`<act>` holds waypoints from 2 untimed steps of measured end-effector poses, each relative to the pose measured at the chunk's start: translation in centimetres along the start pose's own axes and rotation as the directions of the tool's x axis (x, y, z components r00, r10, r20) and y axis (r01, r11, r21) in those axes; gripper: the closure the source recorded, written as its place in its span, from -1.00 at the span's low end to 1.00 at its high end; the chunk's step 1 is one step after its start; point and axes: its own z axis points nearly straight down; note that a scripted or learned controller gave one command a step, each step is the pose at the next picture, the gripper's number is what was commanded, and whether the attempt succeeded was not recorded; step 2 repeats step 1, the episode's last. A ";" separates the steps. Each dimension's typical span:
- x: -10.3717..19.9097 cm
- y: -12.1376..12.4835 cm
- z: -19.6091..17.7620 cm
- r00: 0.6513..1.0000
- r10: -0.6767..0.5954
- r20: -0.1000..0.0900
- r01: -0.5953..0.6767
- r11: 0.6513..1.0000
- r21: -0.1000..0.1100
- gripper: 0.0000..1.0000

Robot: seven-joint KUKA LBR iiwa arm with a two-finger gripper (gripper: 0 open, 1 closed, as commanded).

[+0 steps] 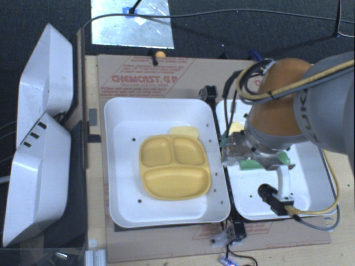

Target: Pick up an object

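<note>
A yellow divided tray (pixel 175 167) lies in the middle of the left bin (pixel 125 148). A pale yellow flat piece (pixel 184 131) rests just behind it, touching its far edge. The arm's grey and orange wrist hangs low over the right bin (pixel 316 204), and the gripper (pixel 243 157) points down at that bin's left side. A green object (pixel 250 164) lies directly beneath the gripper, with more green (pixel 284 158) showing to the right. A small yellow object (pixel 236 128) peeks out behind the wrist. The arm hides most of the right bin's contents.
A black cylindrical part (pixel 272 196) with a yellow cable juts over the right bin's front. The ridge between the bins (pixel 222 165) runs just left of the gripper. Cables loop behind the bins. White housings (pixel 41 148) stand at far left, and a shiny plate (pixel 132 15) lies at the back.
</note>
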 end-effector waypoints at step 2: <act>5.2 -0.3 -1.2 1.000 0.000 0.001 0.000 1.000 0.000 1.00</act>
